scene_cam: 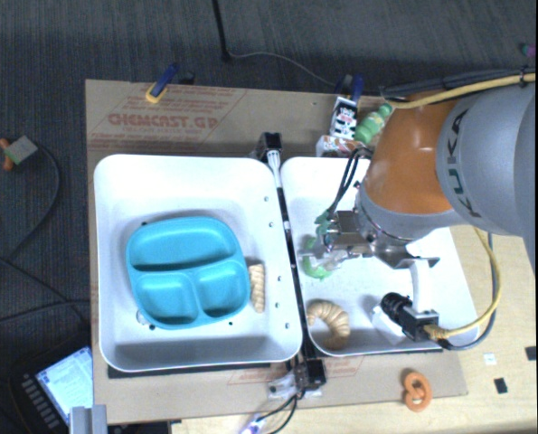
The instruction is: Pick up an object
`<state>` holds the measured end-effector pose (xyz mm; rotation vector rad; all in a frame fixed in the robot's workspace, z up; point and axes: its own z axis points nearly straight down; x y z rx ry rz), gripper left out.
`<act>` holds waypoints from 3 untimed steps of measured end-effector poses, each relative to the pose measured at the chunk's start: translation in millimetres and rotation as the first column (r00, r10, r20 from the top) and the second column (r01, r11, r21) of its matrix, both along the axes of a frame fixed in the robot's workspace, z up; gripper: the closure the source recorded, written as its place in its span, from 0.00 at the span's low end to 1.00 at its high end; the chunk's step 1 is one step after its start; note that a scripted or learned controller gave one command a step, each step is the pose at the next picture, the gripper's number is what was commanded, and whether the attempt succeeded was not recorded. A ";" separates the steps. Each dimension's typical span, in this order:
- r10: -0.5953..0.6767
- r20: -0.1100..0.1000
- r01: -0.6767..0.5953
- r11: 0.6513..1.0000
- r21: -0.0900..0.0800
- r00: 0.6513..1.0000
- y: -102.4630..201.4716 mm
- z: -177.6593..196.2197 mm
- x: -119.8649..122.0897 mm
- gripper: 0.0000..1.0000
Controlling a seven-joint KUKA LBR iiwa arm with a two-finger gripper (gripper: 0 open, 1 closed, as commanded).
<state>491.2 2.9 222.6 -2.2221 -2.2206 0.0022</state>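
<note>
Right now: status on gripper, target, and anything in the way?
Gripper low in right bin, at its left wall; fingers unclear. Green object right beneath it. Croissant-shaped toy nearby, apart. Blue divided tray in left bin.

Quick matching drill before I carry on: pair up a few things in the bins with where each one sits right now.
Things:
1. blue divided tray
2. croissant-shaped tan toy
3. ridged cream-coloured piece
4. green and white object

Places:
A. right bin, near its front edge
B. left bin, filling most of its floor
C. right bin, by the left wall, just beside the gripper
D. left bin, against the tray's right side

Pairs: 1-B, 2-A, 3-D, 4-C
</note>
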 end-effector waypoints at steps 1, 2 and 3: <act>0.000 -0.001 0.000 1.000 -0.001 1.000 -24.7 -34.3 73.9 1.00; 0.001 -0.002 -0.001 1.000 0.001 1.000 7.4 -38.9 1.7 1.00; 0.002 -0.001 -0.002 1.000 0.001 1.000 32.8 -38.6 -7.8 1.00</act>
